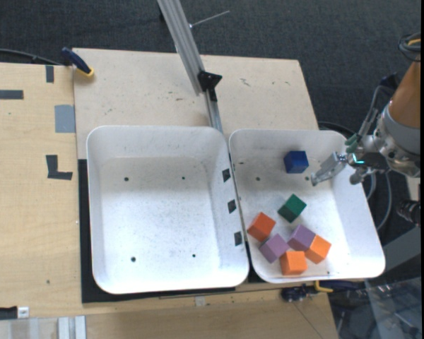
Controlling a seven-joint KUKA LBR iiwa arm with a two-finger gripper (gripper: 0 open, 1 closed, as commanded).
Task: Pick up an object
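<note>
I have the gripper (337, 167) over the right bin (353, 224), near its right wall, fingers spread with nothing between them. Step in hand looks like the approach; no pick yet. Blue cube (295, 162) sits just beside the fingertips toward the bin's far edge, green cube (292, 207) mid-bin, orange and purple cubes (290, 246) clustered at the near edge. Next I'd centre over the blue cube, descend, then close.
</note>
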